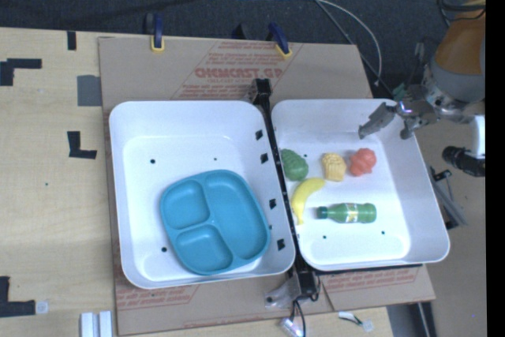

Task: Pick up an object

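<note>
In the right bin (pixel 410 193) lie a green round vegetable (pixel 294 164), a yellow lumpy piece (pixel 334 166), a red-orange fruit (pixel 362 162), a yellow banana (pixel 306 196) and a green bottle (pixel 347 212) on its side. My gripper (pixel 390 127) hangs over the bin's far right corner, up and to the right of the red-orange fruit and apart from it. Its two fingers stand spread, open, with nothing between them.
A blue divided plate (pixel 213 221) fills much of the left bin (pixel 134 138). A black hinge strip (pixel 272 170) runs between the two bins. Cables (pixel 316 0) trail across the dark floor behind the bench. Bare bin floor lies to the right of the bottle.
</note>
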`<state>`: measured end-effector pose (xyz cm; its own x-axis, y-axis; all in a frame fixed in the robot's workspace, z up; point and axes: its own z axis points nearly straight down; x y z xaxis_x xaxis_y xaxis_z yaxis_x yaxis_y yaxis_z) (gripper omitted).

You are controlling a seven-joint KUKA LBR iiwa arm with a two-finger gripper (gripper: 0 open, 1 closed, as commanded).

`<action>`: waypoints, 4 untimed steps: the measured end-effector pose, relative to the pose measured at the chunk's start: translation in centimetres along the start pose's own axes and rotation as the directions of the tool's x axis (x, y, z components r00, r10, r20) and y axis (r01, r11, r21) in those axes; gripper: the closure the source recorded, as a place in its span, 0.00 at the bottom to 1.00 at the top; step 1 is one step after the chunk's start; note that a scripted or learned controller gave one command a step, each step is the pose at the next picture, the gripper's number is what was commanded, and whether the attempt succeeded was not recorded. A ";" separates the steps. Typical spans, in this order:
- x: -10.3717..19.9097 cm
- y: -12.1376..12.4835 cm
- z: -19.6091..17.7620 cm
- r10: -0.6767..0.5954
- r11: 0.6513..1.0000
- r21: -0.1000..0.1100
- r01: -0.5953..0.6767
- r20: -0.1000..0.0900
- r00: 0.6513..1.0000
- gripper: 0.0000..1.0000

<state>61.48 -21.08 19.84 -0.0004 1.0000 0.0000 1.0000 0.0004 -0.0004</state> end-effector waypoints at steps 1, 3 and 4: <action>-1.3 -2.9 11.7 0.001 1.000 0.005 -0.001 -0.001 1.000 0.00; 0.1 -4.3 11.2 0.000 1.000 -0.003 0.000 0.002 1.000 0.00; 0.1 -4.2 10.2 0.000 1.000 -0.004 0.000 0.002 1.000 1.00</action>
<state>57.24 -21.01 9.66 -0.0006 1.0000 -0.0017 1.0000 0.0006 0.0031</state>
